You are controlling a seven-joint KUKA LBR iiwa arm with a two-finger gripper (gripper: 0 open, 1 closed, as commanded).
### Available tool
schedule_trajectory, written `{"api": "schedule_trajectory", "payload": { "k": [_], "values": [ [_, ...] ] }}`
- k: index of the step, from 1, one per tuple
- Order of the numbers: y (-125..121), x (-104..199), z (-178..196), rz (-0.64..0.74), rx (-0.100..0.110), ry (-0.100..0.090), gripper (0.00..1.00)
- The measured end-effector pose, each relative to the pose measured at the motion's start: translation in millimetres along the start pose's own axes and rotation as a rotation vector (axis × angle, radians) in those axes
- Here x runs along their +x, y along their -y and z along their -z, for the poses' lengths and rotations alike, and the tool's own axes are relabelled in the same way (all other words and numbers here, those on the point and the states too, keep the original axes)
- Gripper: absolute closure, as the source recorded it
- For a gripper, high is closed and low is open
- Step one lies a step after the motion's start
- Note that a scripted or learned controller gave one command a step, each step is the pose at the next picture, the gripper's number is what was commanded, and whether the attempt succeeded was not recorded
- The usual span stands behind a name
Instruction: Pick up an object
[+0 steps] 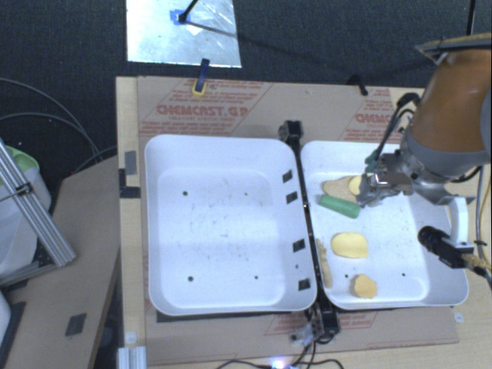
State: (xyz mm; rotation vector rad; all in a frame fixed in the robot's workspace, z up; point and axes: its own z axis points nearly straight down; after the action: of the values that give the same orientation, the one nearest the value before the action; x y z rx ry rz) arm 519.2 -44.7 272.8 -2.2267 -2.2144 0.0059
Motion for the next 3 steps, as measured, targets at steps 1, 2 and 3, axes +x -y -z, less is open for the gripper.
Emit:
{"api": "schedule_trajectory", "payload": {
  "k": [1,2,3],
  "values": [
    [23,77,-21,0.016,-0.002,-0.005,1.0],
    [32,89,83,0.012,-0.017,-0.005,1.0],
    [33,83,103,0.009,-0.009,-0.002,1.0]
  ]
}}
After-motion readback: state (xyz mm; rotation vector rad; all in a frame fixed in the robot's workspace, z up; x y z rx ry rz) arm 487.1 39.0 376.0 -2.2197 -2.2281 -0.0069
